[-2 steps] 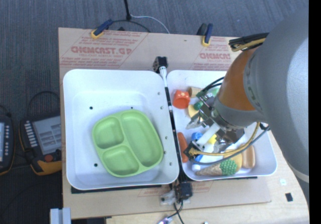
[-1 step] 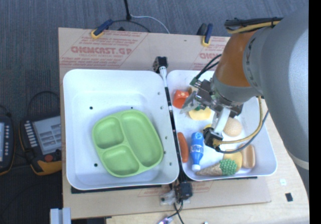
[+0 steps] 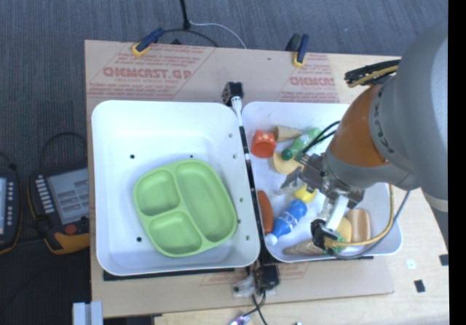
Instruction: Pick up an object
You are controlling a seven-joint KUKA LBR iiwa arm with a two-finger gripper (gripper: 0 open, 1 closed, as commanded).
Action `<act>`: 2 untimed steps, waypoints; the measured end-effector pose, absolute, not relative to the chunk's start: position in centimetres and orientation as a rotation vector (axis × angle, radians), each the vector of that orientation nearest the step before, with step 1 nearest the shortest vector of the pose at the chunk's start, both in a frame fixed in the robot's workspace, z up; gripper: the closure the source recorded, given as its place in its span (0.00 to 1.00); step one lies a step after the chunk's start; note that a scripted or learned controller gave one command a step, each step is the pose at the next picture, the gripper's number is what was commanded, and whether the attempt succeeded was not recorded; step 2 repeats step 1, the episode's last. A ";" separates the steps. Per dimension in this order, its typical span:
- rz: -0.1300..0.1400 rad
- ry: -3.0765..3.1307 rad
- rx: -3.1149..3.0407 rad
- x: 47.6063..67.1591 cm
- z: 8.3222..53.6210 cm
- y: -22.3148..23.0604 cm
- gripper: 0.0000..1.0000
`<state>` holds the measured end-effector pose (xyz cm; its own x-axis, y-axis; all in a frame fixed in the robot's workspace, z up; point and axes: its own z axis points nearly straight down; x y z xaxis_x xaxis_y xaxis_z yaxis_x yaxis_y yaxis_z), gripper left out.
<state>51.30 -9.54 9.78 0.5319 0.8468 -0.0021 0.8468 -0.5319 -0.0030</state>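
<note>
My gripper (image 3: 314, 186) hangs low over the right bin (image 3: 378, 243), among the toy food. Just under and left of it lies a blue and white bottle (image 3: 289, 218) with a small yellow piece (image 3: 304, 195) by its top. A red-orange cup (image 3: 263, 144), a green bottle (image 3: 298, 145), a tan cone (image 3: 288, 132) and a yellow wedge (image 3: 283, 164) lie toward the bin's back. A red sausage (image 3: 264, 211) rests by the left wall. A bread-like piece (image 3: 353, 226) and a brown cone (image 3: 302, 248) sit near the front. Nothing shows between the fingers.
The left bin (image 3: 124, 134) holds a green three-part tray (image 3: 186, 207). The arm's grey body and orange band cover the right bin's right side. Clamps and a cable lie on the board behind the bins.
</note>
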 end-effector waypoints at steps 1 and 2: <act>0.006 -1.518 -2.746 51.3 10.7 -9.5 1.00; 0.006 -1.518 -2.746 51.3 10.7 -9.5 1.00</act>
